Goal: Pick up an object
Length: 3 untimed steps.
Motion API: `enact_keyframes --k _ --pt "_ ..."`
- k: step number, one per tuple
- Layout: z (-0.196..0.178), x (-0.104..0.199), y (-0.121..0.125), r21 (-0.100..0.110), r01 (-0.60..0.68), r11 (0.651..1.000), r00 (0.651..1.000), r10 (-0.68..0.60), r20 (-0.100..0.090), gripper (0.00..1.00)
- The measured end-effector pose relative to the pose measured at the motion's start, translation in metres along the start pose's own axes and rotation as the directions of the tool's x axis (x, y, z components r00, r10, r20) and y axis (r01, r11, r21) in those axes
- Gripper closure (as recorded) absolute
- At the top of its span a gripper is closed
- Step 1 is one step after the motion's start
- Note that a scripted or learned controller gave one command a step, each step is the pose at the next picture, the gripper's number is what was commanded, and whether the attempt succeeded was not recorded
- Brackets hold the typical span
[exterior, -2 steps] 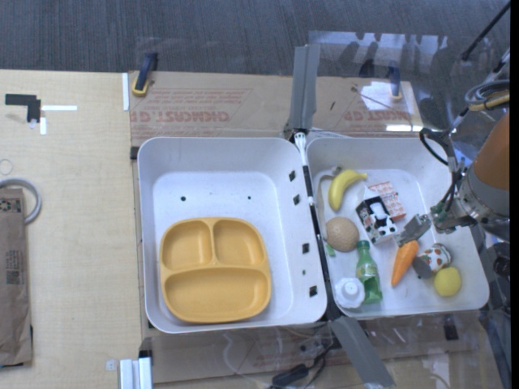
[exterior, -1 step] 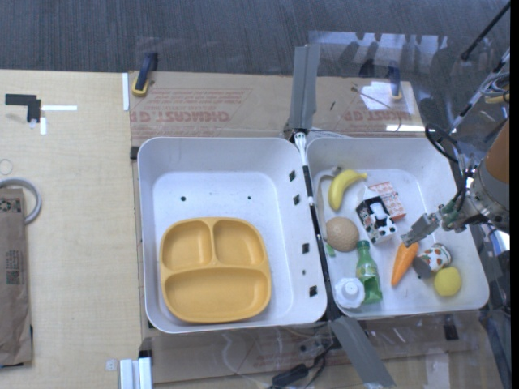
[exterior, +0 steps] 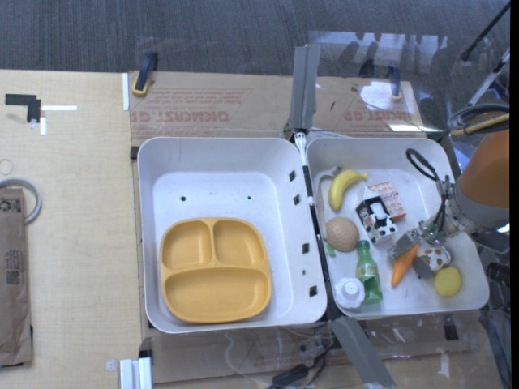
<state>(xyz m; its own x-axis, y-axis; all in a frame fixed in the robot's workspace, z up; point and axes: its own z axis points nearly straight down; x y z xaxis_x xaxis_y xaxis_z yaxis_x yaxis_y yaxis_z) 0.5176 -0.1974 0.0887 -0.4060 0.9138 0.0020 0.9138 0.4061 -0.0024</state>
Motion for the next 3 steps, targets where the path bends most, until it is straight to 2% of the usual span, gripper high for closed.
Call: enact_keyframes --k 1,2,3 --pt "-0.005 0.0 0.0 0.003 -0.004 1.0 1.0 0.004 -0.004 1.0" --pt "-0.102 -0.002 0.062 0.001 0.006 1.0 1.0 -0.006 0.001 1.0" --pt "-0.171 -0.005 0.068 0.001 0.074 0.997 0.997 -0.074 0.001 1.0"
